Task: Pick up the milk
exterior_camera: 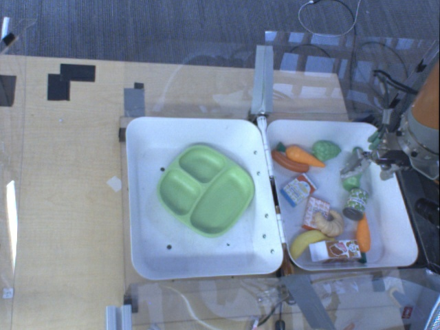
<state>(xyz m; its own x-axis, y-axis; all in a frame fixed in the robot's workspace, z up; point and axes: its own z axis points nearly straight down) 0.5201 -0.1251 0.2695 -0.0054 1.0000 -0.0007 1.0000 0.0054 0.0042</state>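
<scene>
Nearest me, a brown carton [342, 251] lies at the right bin's [405, 243] near edge beside a banana [303, 243]. My gripper [355, 162] hovers over the bin's far right, above a green piece [351, 181] and a can [356, 202]; I cannot tell whether it is open or closed, and I see nothing held. I take the milk [297, 189] to be the blue-and-white carton, left of the gripper, just near two carrots [300, 157]. I'd shift left, centre over it, and descend clear of the carrots. A green plate [206, 190] sits in the left bin [148, 253].
</scene>
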